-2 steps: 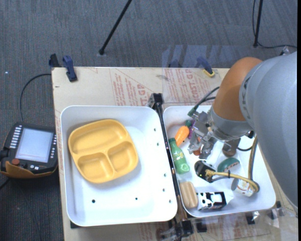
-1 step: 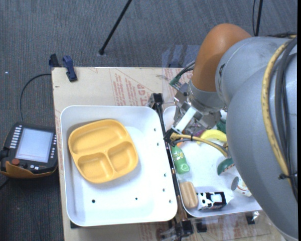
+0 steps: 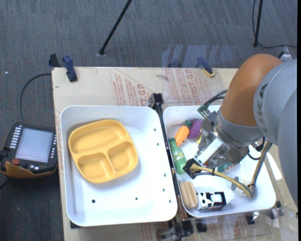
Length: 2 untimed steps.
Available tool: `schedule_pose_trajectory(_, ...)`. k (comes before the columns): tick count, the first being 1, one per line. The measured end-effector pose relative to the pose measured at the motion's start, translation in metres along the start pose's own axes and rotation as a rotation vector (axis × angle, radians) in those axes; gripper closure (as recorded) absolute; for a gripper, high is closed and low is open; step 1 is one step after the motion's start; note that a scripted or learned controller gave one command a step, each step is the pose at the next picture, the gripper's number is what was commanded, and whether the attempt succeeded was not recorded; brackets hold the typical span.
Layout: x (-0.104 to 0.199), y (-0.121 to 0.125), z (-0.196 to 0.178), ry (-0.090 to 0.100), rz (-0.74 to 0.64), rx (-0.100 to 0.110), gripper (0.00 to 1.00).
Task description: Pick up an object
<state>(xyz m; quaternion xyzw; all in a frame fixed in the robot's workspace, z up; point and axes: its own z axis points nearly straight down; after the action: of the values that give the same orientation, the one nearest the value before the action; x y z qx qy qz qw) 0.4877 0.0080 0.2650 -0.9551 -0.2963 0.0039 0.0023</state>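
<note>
2 neighbours share the surface (image 3: 115,87): a left bin (image 3: 70,185) and a right bin (image 3: 263,197). The arm (image 3: 251,94) hangs over the right one; whether its tool (image 3: 214,154) is released or clenched I cannot tell. Best, I judge, to centre on 1 item standing clear of the others. The left bin holds 1 yellow plate (image 3: 103,149). The right bin holds a green bottle (image 3: 177,154), tan bun (image 3: 188,194), black-and-white piece (image 3: 211,200), orange carrot (image 3: 181,134) and purple grapes (image 3: 195,129).

Dark grey carpet (image 3: 25,39), black stand legs (image 3: 118,21), handheld controller (image 3: 32,148) at left.
</note>
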Motion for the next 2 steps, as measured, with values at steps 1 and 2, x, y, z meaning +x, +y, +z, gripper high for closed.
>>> schedule_pose_trajectory(1, -0.018, 0.005, -0.021, 0.001, 0.403, 0.0, 1.0)
schedule_pose_trajectory(2, 0.007, -0.033, 0.005, -0.003, 0.357, 0.002, 1.0)
